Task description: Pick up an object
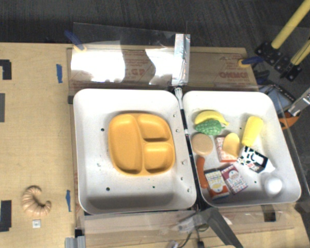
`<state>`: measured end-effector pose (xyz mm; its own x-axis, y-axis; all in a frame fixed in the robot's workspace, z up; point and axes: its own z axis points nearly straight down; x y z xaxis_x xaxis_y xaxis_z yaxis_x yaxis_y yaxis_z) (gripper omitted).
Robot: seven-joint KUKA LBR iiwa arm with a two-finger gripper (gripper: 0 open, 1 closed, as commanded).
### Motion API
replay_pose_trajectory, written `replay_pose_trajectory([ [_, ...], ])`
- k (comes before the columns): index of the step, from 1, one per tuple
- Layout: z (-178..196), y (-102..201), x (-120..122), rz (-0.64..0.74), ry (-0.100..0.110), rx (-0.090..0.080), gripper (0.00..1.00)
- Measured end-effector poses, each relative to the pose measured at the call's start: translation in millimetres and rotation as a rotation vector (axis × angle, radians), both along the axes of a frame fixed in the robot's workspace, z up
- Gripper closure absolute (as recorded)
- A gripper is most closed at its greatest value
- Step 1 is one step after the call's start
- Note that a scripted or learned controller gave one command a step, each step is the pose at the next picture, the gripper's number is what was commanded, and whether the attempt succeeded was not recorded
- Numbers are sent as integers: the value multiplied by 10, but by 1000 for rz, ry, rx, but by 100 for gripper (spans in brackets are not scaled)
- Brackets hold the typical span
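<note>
Selection of a target comes first, since the task names no particular object. The right bin [288, 154] holds a crowded set: a banana [211, 117] lying against a green toy [210, 127], a yellow cylinder [252, 130] standing apart towards the far right wall, a round tan piece [202, 144], a small yellow block [230, 145], a black-and-white item [253, 159], two small cartons [225, 180] side by side and a white ball [273, 185] in the near right corner. The left bin [88, 138] carries a yellow divided plate [141, 142], and a croissant-shaped toy [36, 200] lies on the desk [26, 112], well apart from both bins. A grey metal part at the right edge, beyond the right bin, is probably the claw [306, 101]; whether it is spread or pressed together cannot be told from this view. Nothing appears to be held, so the step in hand is judged to be the approach. For a clean grasp, prefer the yellow cylinder: it has free space on both long sides. Align the claw across its narrow width, descend straight down over its middle, and close only once both sides are straddled. Avoid the cartons and the banana, where touching neighbours would likely block entry. Keep clear of the bin wall during descent.
</note>
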<state>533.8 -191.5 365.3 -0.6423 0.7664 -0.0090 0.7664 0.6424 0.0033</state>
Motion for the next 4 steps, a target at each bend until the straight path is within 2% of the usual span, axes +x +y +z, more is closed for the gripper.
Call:
replay_pose_trajectory([
  [1,990,522,132,494,-3,-3,100],
  [2,-350,726,-540,607,11,4,100],
  [3,-1433,511,-548,215,13,6,100],
  [4,-921,267,-479,195,2,1,100],
])
